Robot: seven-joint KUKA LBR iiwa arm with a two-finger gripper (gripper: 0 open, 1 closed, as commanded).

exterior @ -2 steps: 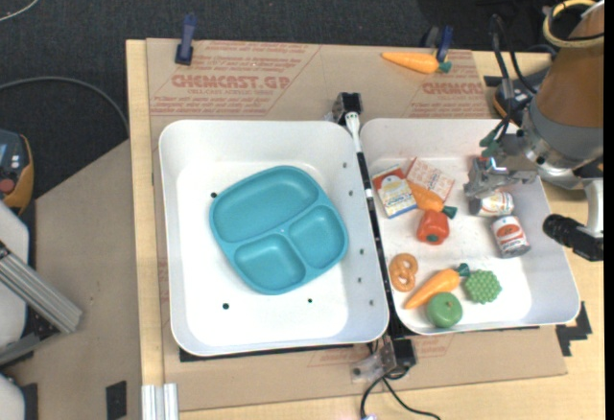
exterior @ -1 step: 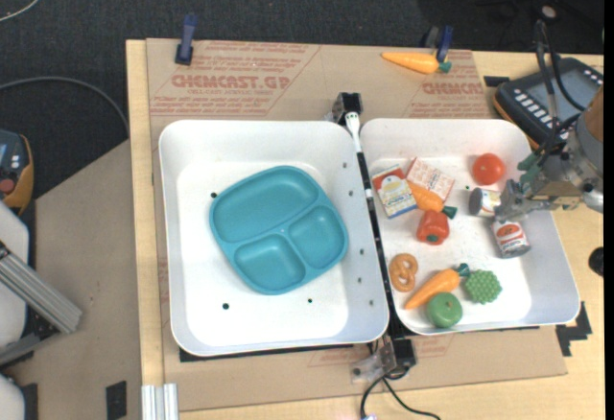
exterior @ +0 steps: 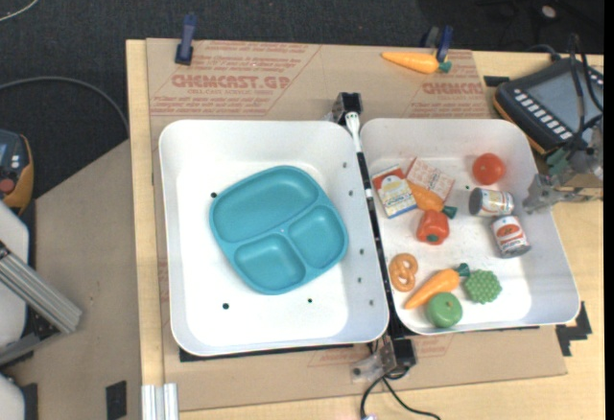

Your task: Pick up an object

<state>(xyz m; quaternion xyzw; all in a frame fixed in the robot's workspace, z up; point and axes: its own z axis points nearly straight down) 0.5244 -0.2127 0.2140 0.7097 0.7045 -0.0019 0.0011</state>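
Observation:
The right bin (exterior: 547, 308) holds several toy foods: a red tomato (exterior: 489, 168), a silver can on its side (exterior: 492, 202), a red-labelled can (exterior: 510, 237), a red pepper (exterior: 433, 227), a carrot (exterior: 432, 288), a green apple (exterior: 443, 311), broccoli (exterior: 483, 287), a pretzel (exterior: 404, 268) and a small carton (exterior: 393, 194). A grey piece that looks like my gripper (exterior: 543, 190) sits at this bin's right rim, just right of the silver can. Nothing is seen held in it.
The left bin (exterior: 182, 303) holds a teal divided plate (exterior: 278, 229). An orange toy carrot (exterior: 411, 61) lies on the cardboard behind the bins, near blue clamps (exterior: 442, 44). A black control pendant (exterior: 552, 102) with cables sits at the right.

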